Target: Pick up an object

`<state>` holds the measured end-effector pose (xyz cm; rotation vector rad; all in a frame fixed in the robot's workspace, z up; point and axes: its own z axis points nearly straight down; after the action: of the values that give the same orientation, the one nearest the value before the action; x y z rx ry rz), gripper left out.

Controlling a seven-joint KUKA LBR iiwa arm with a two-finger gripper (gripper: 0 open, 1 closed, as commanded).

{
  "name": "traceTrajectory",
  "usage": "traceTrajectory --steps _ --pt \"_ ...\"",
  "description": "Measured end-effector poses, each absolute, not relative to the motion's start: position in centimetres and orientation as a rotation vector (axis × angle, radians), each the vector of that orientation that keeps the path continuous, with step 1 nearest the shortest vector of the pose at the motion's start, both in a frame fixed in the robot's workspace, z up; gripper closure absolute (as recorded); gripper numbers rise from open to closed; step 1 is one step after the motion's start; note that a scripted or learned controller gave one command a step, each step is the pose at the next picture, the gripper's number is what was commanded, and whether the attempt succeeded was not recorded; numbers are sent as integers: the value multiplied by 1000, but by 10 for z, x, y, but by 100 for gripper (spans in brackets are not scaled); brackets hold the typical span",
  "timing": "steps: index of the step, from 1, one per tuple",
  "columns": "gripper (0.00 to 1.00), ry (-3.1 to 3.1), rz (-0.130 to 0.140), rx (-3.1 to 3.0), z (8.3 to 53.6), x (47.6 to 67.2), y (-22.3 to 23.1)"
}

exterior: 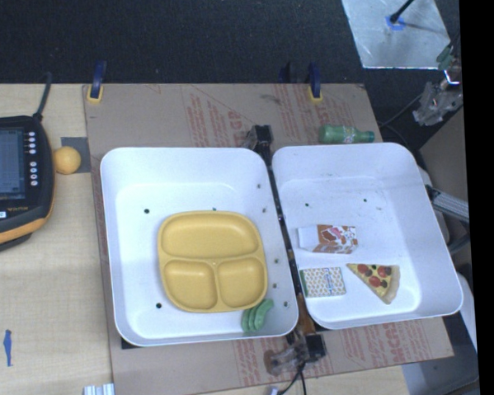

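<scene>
Bins sit side by side on the bench: the left bin holds a yellow divided plate and a green toy at its near edge. The right bin carries a pizza slice, a small carton and a patterned card, lying near one another.

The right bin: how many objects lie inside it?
3. A small carton lies near the middle of the right bin, a square packet below it, and a pizza slice beside the packet.
</scene>
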<state>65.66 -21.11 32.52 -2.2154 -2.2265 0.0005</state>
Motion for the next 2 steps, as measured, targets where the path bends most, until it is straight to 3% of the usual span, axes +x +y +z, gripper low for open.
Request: traceTrajectory --steps 1,2 --pt "0 -2224 7 -2213 119 611 -202" --pt "0 -2225 0 -2217 221 629 -151"
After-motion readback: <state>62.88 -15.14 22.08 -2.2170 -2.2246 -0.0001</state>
